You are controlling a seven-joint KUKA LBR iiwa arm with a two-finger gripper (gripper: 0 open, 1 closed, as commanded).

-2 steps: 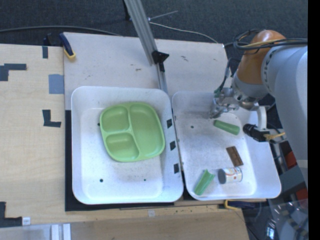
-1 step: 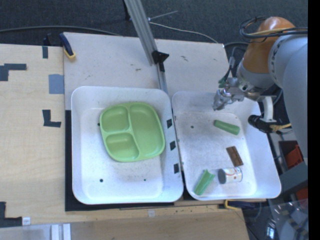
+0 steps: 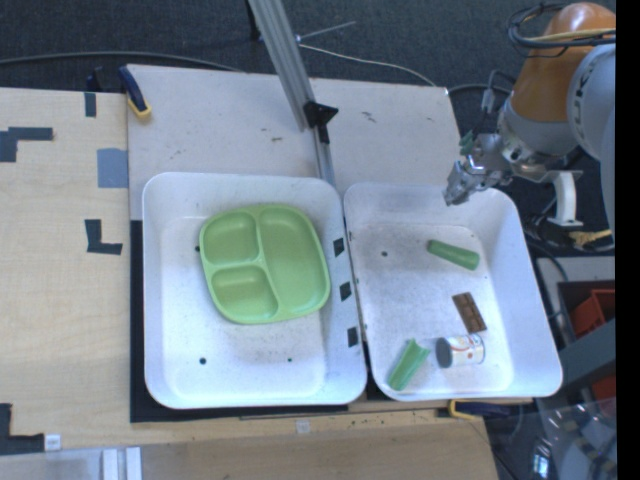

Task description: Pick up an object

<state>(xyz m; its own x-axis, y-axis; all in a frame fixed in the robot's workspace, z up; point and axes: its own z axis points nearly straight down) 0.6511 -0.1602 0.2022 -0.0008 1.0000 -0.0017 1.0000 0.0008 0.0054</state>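
In the right bin (image 3: 500, 218) lie a green cylinder (image 3: 453, 254) near the back, a small brown block (image 3: 468, 312), a green tube (image 3: 407, 365) at the front and a small clear bottle with a dark cap (image 3: 458, 351) beside it. My gripper (image 3: 459, 190) hangs over the back right rim of that bin, above and slightly right of the green cylinder, with nothing seen between its fingers. The left bin (image 3: 170, 268) holds a green divided plate (image 3: 265, 262).
A slanted metal pole (image 3: 290, 63) runs down to the gap between the bins. A blue and yellow clamp (image 3: 134, 92) sits at the bench's back left. Cables (image 3: 560, 228) hang beside the arm on the right.
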